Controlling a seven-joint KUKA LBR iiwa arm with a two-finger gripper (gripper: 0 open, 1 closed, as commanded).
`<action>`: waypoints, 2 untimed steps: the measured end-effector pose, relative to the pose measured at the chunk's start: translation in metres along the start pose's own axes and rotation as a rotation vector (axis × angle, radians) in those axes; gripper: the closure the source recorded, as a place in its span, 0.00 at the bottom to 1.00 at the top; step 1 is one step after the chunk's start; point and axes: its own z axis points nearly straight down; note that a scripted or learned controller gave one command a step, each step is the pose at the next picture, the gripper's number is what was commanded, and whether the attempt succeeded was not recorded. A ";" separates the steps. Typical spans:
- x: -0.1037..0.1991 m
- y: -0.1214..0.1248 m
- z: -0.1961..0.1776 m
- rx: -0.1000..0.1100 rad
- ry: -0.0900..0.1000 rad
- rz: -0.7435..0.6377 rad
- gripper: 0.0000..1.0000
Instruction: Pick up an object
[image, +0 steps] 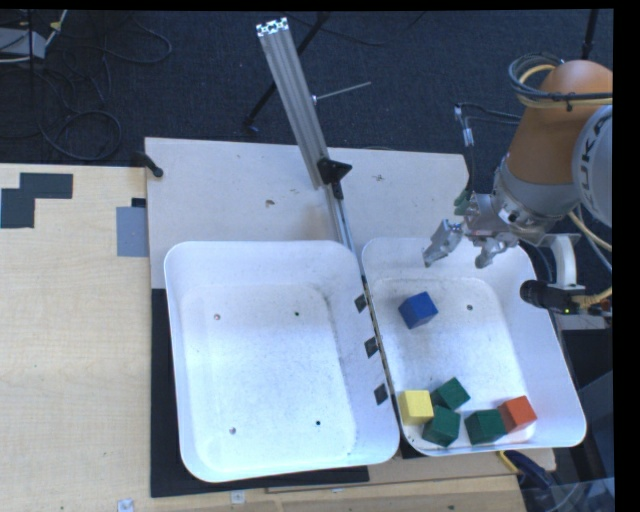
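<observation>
No words or labels could be read on anything. The right bin (545, 370) held all the blocks. A blue block (418, 309) sat alone near the middle of that bin. At the bin's front edge lay a little bunch: a yellow block (416, 405), three green blocks (452, 392) (441, 427) (484, 426), and an orange block (518, 411) at the far end of the row. The yellow one lay just beside the wall between the two bins.

The claw (461, 248) hung over the back edge of the right bin, behind the blue block and apart from it. Its two fingers were spread wide, with nothing between them.

The left bin (200, 300) stood just beside the right bin. A slanted metal bar (300, 110) rose from behind the bins, where the two met. The pale surface (70, 330) stretched away past the left bin.
</observation>
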 end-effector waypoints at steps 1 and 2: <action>-0.007 -0.003 0.135 -0.002 -0.001 0.004 0.00; 0.021 -0.019 0.133 0.001 0.001 0.002 0.00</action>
